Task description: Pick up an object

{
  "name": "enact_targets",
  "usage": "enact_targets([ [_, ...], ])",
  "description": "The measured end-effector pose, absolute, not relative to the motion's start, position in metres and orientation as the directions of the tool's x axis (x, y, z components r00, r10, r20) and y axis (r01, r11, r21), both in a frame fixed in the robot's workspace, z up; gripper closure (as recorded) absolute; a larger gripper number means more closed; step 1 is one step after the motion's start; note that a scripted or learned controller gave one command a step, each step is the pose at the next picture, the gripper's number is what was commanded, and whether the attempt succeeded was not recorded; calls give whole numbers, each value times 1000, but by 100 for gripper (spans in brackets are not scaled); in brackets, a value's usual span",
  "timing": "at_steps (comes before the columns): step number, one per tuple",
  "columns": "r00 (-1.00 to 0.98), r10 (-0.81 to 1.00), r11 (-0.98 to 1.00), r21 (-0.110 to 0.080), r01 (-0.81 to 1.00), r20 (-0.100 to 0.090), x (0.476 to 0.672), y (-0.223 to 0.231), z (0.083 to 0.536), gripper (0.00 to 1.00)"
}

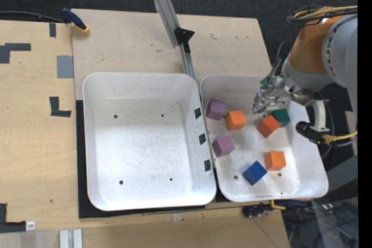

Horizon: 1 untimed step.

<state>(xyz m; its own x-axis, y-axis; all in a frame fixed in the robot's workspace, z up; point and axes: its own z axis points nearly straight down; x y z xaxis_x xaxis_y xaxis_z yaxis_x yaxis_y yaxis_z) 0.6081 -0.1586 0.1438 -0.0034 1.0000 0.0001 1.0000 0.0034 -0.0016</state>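
The arm (325, 55) reaches in from the right, its orange band sitting above the wrist, and the gripper (264, 103) hangs low over the right bin (308, 180), near that bin's far right part. From where I stand the fingers are a small dark and silver cluster, and I cannot tell whether the jaws are parted or closed; nothing is plainly seen between them.

Seven blocks lie in the right bin. Just beside the gripper sits a red-orange block (268, 125), tilted on its corner, and it touches a green block (281, 117) which lies toward the bin's right wall. The gripper tip may be brushing the red-orange block, but the view is too coarse to be sure. An orange block (236, 119) lies near the bin's middle, with a purple block (217, 108) just beside it, close to the bin's left wall. A second purple block (223, 145) rests further toward the near edge, also by the left wall. A blue block (254, 172) lies near the front edge, and another orange block (275, 160) sits just beside it, toward the right.

The left bin (93, 90) stands beside it, their rims touching along the middle of the bench (128, 38). A metal rail (164, 0) slants across the bench's far edge.
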Motion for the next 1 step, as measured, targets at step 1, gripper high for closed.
enact_targets([
  [1,-2,1000,2,4,1000,-1,603,-151,192,100],
])
